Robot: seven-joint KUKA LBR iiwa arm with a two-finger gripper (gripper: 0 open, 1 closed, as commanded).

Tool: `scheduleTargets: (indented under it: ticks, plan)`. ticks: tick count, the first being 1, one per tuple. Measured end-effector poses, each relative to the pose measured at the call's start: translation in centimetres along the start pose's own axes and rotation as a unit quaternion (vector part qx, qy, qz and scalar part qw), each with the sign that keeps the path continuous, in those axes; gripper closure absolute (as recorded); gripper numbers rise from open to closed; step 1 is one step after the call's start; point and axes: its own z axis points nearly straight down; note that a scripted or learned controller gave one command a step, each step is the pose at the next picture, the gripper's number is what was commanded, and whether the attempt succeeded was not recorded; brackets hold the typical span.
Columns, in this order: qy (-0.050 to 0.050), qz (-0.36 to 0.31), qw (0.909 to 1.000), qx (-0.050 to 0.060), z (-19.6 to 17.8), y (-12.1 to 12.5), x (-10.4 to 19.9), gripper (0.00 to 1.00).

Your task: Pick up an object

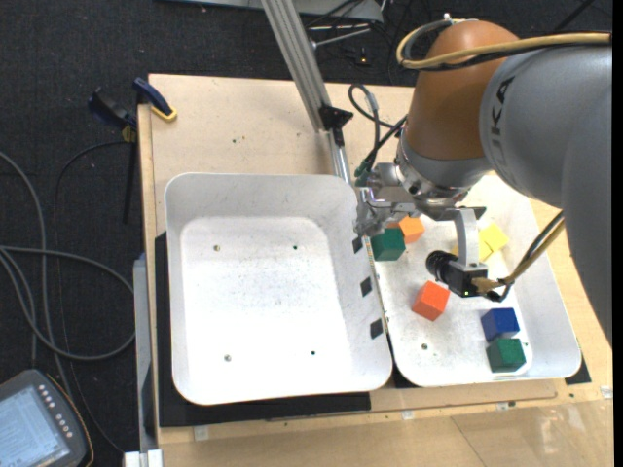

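My gripper point(374, 220) hangs below the orange-banded wrist, over the left part of the right bin point(555, 311), close to the wall shared with the left bin. Directly beneath and touching it in the image sits a green block point(387, 245); whether the block is gripped is hidden by the wrist. A small orange block point(413, 229) lies just right of the green one. A yellow block point(493, 239) sits farther right. An orange-red block point(430, 300) lies in the bin's middle. A blue block point(499, 321) and a second green block point(506, 355) rest at the front right.
The left bin point(181, 261) stands beside the right one on the wooden bench. A slanted metal rail point(297, 52) runs down to the bins' back edge. A black cable fitting point(450, 267) hangs off the wrist over the right bin. A clamp point(146, 100) lies at the bench's far-left corner.
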Motion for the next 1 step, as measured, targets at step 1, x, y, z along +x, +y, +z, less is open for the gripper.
scheduleTargets:
  ticks: [1]
  plan:
    - [-0.001,0.001,1.0,0.001,1.55,0.62,4.85,1.0]
